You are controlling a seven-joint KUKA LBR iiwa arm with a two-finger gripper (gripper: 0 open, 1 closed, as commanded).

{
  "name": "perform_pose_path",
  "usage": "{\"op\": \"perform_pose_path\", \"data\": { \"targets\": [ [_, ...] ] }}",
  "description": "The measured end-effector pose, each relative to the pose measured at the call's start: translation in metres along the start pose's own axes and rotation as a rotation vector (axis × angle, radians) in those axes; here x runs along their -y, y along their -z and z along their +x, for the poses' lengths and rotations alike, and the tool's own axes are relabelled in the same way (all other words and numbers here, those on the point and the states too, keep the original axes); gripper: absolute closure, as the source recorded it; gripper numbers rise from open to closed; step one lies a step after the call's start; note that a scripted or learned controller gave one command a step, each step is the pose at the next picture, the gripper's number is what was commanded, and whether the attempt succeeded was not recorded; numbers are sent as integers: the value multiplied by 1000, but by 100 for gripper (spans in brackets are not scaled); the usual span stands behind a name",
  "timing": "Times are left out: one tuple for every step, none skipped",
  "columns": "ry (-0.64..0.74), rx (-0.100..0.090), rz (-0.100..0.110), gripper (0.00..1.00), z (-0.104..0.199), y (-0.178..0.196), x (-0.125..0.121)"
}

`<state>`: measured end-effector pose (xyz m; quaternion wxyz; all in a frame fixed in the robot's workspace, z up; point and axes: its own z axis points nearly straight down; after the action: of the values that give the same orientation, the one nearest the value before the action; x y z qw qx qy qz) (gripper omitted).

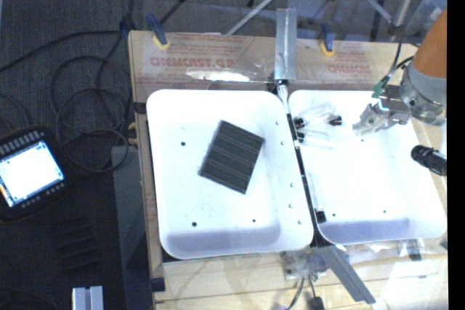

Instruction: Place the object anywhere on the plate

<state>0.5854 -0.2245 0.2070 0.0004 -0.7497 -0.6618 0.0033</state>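
The counter carries two shallow white bins side by side. In the left bin a dark ribbed rectangular plate lies flat and slightly rotated, near the bin's middle. In the right bin a small clear object with dark spots rests near the upper left corner, close to the dividing wall and well apart from the plate. The arm enters from the right, its pincer over the upper part of the right bin, beside the clear object with a visible gap between them. Whether the pincer is released or clenched cannot be determined. A lit handheld screen lies on the floor at left.
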Motion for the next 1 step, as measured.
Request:
{"op": "perform_pose_path", "data": {
  "targets": [
    [-219, -1, 0, 100, 56, 51, -49]
  ]
}}
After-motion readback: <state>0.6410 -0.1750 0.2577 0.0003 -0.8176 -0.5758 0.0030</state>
